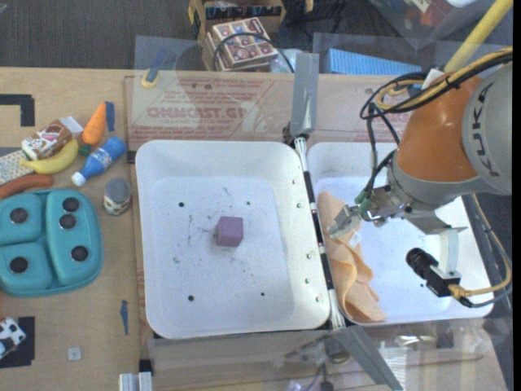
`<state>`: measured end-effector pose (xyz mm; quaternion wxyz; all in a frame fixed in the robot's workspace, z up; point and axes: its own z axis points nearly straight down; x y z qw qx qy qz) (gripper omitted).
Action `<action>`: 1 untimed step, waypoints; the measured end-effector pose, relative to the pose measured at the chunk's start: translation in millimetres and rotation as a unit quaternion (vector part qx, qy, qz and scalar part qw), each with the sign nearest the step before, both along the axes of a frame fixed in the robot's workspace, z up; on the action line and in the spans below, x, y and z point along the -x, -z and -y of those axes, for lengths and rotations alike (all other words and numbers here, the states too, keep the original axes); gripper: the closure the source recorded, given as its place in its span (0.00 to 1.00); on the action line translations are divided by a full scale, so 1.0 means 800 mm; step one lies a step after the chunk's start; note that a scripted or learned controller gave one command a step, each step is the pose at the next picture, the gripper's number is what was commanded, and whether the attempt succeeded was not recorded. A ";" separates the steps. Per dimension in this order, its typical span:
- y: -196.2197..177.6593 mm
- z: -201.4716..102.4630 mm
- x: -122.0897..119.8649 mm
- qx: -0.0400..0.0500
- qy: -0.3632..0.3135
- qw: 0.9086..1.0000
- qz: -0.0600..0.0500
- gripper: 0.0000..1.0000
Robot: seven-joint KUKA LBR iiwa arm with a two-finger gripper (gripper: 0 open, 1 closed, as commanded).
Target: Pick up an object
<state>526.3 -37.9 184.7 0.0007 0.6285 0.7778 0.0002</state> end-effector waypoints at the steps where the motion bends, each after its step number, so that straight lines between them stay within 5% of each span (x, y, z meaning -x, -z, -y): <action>1: 0.116 0.080 -0.005 -0.001 -0.091 0.996 0.005 0.00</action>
